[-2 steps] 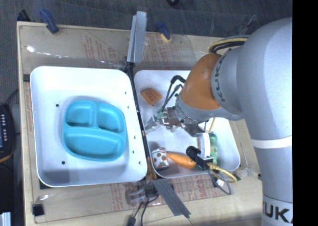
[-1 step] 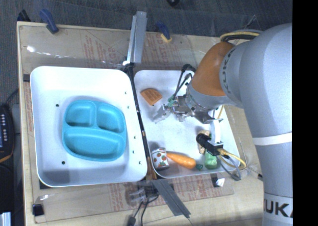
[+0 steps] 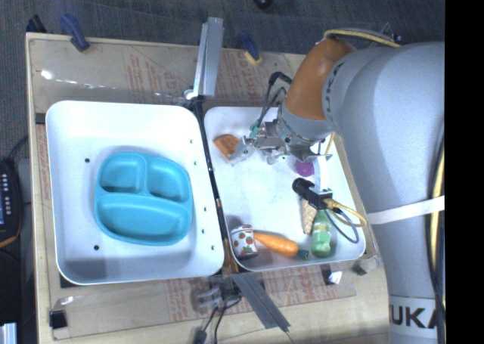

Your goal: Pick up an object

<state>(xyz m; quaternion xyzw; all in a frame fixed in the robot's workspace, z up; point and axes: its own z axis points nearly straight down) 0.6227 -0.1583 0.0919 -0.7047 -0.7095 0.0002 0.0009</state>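
Because the arm reaches in from three o'clock, its gripper (image 3: 253,146) hangs low over the right bin (image 3: 265,191), at that bin's eleven o'clock corner. How its hand stands I cannot tell. An orange-brown piece (image 3: 224,144) lies just at its nine o'clock, likely the target. At six o'clock, apart from it, lie a carrot (image 3: 275,243), a small cup (image 3: 242,241) and a green bottle (image 3: 322,235). The left bin (image 3: 68,131) holds a blue divided tray (image 3: 144,197).

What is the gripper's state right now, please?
Gripper: low in the right bin, beside the orange object; open or shut cannot be told.
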